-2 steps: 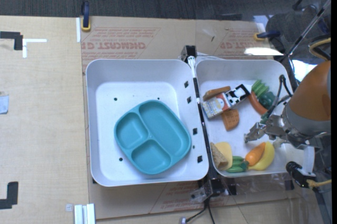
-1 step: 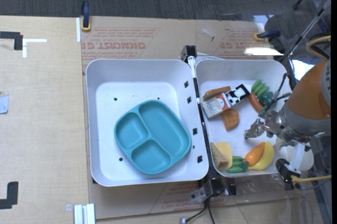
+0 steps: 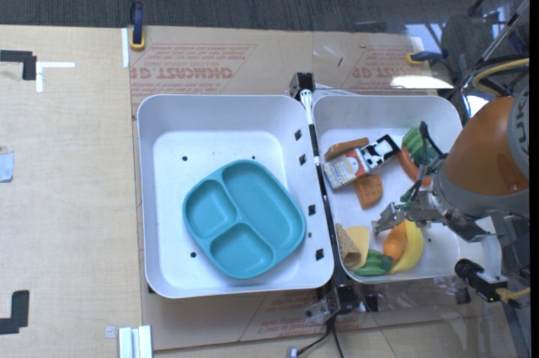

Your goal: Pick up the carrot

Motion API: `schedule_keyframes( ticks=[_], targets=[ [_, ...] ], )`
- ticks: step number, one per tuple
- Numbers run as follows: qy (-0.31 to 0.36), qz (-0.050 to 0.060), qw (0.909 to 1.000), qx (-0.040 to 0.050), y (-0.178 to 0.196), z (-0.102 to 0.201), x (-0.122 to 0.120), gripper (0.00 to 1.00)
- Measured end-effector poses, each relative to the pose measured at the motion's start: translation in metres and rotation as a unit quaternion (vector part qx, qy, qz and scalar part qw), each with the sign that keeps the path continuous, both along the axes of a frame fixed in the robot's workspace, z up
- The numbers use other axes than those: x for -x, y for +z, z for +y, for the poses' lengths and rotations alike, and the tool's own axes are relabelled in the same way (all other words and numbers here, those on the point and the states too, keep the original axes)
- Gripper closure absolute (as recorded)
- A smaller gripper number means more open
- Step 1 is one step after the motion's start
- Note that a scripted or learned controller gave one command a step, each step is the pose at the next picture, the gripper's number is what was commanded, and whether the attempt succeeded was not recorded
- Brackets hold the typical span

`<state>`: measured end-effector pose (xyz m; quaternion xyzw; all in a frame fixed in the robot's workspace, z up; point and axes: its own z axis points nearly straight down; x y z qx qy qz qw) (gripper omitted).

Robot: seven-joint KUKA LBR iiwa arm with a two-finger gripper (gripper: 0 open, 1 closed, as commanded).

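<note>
teal plate [image 3: 244, 217], white bins [image 3: 221, 116], orange carrot [image 3: 395, 244], yellow banana [image 3: 412, 248]

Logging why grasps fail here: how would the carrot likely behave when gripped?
The carrot looks long, narrow and smooth, so it may slip or roll between fingers. It probably stays stiff. It leans on the right bin wall among toy food, so it may shift when nudged.

Teal tray [image 3: 244, 217]; banana [image 3: 412, 249]; milk carton [image 3: 347, 170]
</note>
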<state>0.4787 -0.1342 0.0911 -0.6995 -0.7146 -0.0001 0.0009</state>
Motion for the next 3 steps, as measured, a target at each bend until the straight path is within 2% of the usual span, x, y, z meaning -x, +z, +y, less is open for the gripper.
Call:
schedule_keyframes(
  ticks=[1,2,3],
  targets=[
    [-0.002,-0.002,1.0,0.0011,0.009,-0.001,-0.002,1.0],
    [0.034,-0.002,0.9994,0.0013,0.0,0.04,-0.008,1.0],
    [-0.016,0.0,0.9999,0.0011,0.1,0.1,0.0,1.0]
  ],
)
